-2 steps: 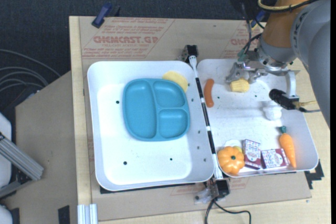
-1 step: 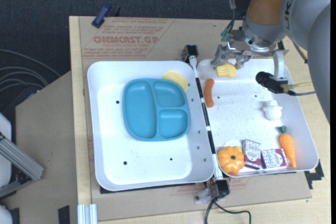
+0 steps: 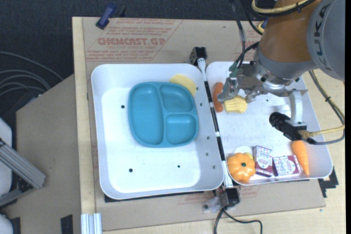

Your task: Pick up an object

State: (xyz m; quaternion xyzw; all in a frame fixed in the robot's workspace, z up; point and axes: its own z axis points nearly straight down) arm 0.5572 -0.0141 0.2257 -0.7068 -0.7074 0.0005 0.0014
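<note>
Two shallow white bins sit side by side, and the blue divided plate point(image 3: 163, 113) serves as the marker for everything else. The left bin point(image 3: 115, 164) holds that plate lying flat near its middle, compartments empty. A rounded yellow piece point(image 3: 184, 83) is tucked against the plate's upper right corner, touching its rim, probably just where it came to rest.

Right of the plate, past the two meeting rims, the right bin point(image 3: 249, 131) carries the loose toy food. Nearest the plate, level with its upper half, a red-orange stick point(image 3: 218, 95) lies close to the bin wall. Just beyond it is a pale yellow corn-like piece point(image 3: 236, 106), which I judge to be the target. The gripper point(image 3: 239, 93) hangs directly over it, close enough to touch or nearly so. Whether the gripper is open or closed, or has any hold on the piece, I cannot tell from this angle. The grey and orange arm point(image 3: 290, 24) leans in from the far right, which suits a downward grab.

Farther right and lower than the plate's bottom edge, an orange pumpkin point(image 3: 242, 166), two small printed packets point(image 3: 262, 158) and a carrot point(image 3: 300, 155) crowd the bin's near side, well apart from the gripper.
</note>
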